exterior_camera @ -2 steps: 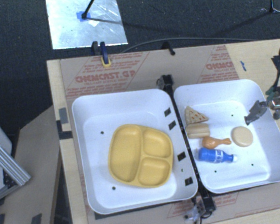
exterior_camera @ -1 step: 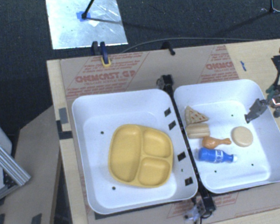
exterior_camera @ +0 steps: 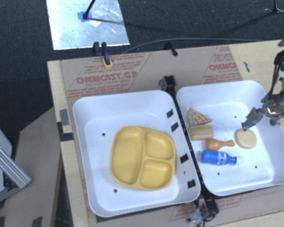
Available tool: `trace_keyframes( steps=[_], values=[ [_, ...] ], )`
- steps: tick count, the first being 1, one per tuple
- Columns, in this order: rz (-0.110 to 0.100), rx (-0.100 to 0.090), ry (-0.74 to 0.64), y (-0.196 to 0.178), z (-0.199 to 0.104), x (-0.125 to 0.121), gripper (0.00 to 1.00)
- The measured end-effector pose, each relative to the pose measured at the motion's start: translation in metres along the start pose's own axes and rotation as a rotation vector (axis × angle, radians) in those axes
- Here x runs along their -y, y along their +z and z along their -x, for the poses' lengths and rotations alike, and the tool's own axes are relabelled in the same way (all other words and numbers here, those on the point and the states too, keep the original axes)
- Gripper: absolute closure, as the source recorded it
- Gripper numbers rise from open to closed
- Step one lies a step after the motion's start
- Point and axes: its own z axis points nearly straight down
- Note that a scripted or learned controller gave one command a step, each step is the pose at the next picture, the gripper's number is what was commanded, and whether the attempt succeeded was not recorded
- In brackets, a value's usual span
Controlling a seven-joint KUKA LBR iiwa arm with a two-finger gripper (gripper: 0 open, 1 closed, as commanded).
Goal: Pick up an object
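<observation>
The right bin [exterior_camera: 274, 171] holds several small objects. A blue bottle [exterior_camera: 219, 158] lies on its side near the middle. Just above it are an orange drumstick [exterior_camera: 219, 143] and a tan block [exterior_camera: 200, 133]. A triangular tan slice [exterior_camera: 198, 115] sits by the bin's left wall. A round beige disc [exterior_camera: 246, 139] lies to the right of the drumstick. My gripper [exterior_camera: 259, 124] hangs over the right bin's right side, just above and right of the disc. Its fingers stand apart with nothing between them.
The left bin [exterior_camera: 91, 122] holds a yellow divided plate [exterior_camera: 142, 157]. A black clip strip [exterior_camera: 178, 131] joins the two bins. The bench's cardboard sheet [exterior_camera: 126, 73] lies behind them, with a foil square [exterior_camera: 86, 18] beyond it.
</observation>
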Motion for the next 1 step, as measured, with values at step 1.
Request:
trace_keyframes(
  steps=[1],
  values=[
    [-0.002,-0.001,0.000,0.0586,0.0002,-0.0082,0.00]
  ],
)
